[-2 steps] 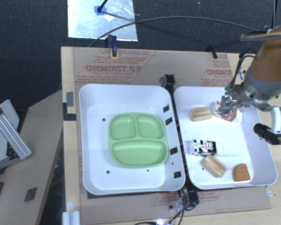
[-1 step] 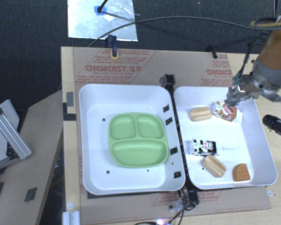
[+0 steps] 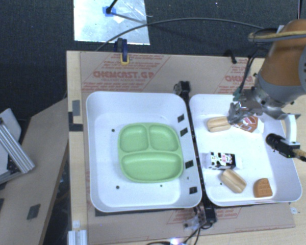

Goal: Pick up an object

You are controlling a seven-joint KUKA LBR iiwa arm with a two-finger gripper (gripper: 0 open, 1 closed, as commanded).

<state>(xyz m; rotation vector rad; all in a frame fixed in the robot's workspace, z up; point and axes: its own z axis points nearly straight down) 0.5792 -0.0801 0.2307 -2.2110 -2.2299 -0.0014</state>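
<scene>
From the camera view, I'm seeing the gripper (image 3: 239, 112) hovering low in the right bin (image 3: 290, 175), over a red-and-white packet (image 3: 249, 123) just right of a tan bread roll (image 3: 218, 123). I cannot tell its state. The packet is looking light and crinkly; I'm favouring pinching across its flat middle.

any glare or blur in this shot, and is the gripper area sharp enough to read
Camera view: lighting is even and soft, with faint shadows under the green three-compartment plate; the crinkled silver foil sheet at top throws bright glare; the white right bin is slightly washed out; the gripper is small, soft and cluttered against a reddish item, so its detail is hard to read.
</scene>
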